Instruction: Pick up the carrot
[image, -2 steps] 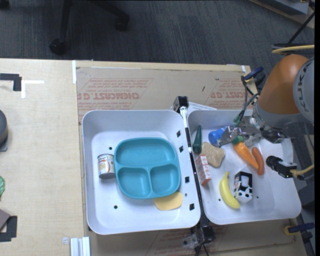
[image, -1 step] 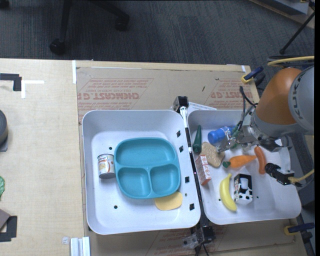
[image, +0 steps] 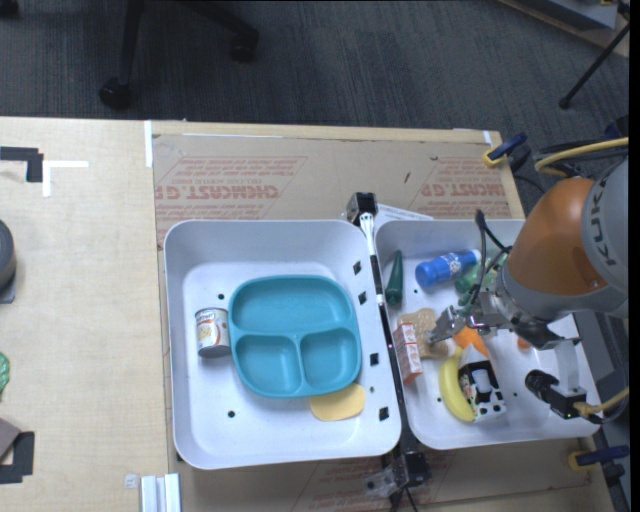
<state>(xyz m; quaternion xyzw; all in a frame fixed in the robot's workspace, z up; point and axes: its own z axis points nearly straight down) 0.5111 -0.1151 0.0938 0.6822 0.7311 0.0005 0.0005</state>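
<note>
we see the arm (image: 560, 250) reaching in from the right over the right bin (image: 500, 430), its orange band above the wrist. the tool (image: 458, 325) sits low in the middle of that bin, and we cannot tell how its fingers stand, since the metal parts blur together against the clutter.

the carrot (image: 472, 341) lies in the right bin, just beside and below the tool; only a short orange piece of it shows, partly hidden by the wrist. whether the tool touches it we cannot tell. a second small orange spot shows further right, under the arm, too small for us to name.

around it in the same bin we see a yellow banana (image: 455, 392) just below, a black and white object (image: 482, 387) touching the banana's right side, a brown snack box (image: 407, 352) near the bin's left wall, a pale round cracker-like thing (image: 422, 322) beside the tool, a dark green vegetable (image: 395, 277) upright along the left wall, and a blue bottle (image: 446, 267) lying near the back.

in the left bin (image: 190, 420) a teal divided plate (image: 296, 333) takes the middle, a small can (image: 212, 331) stands touching its left edge, and a flat yellow piece (image: 338, 403) peeks out from under its lower edge. both bins rest on brown cardboard (image: 260, 175) on the table (image: 75, 300).
</note>
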